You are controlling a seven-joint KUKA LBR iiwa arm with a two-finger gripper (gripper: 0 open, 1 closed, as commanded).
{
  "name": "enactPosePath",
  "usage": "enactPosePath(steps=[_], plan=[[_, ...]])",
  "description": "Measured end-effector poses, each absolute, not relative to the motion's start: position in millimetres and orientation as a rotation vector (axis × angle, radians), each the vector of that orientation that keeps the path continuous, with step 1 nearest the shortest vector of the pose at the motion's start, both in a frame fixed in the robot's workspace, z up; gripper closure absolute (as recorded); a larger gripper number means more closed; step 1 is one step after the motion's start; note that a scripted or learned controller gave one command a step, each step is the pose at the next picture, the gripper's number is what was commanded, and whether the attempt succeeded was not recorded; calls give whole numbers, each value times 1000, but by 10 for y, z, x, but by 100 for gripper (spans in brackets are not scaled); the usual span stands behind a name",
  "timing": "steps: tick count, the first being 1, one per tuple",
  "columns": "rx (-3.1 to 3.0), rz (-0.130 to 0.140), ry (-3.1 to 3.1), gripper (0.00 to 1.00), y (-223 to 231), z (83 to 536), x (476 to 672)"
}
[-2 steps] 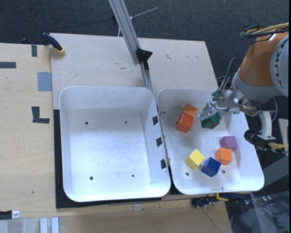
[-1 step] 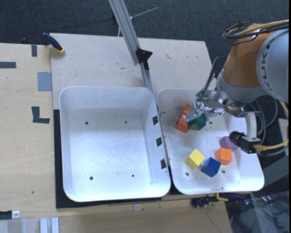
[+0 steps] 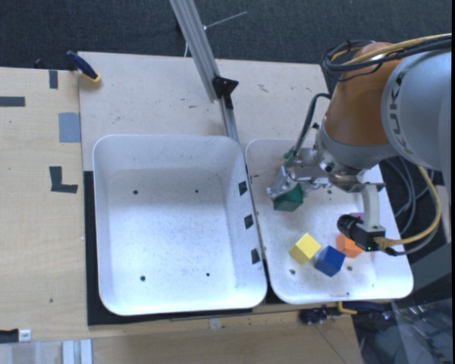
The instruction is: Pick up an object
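I see the gripper [image 3: 288, 186] closed on the green block [image 3: 290, 198] in the right bin [image 3: 394, 283], apparently clear of the floor; yellow block [image 3: 305, 247] and blue block [image 3: 329, 261] lie nearby, untouched.

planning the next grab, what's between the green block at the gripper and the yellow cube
Only bare white floor of the right bin separates the green block from the yellow cube in the camera view.
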State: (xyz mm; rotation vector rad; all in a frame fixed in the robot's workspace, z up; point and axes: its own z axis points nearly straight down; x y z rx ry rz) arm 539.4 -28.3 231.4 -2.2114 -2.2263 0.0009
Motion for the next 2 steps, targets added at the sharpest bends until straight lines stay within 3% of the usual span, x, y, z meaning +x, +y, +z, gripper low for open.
enactPosePath(steps=[2], plan=[[-2210, 1, -2228, 100, 779, 2434, 5214]])
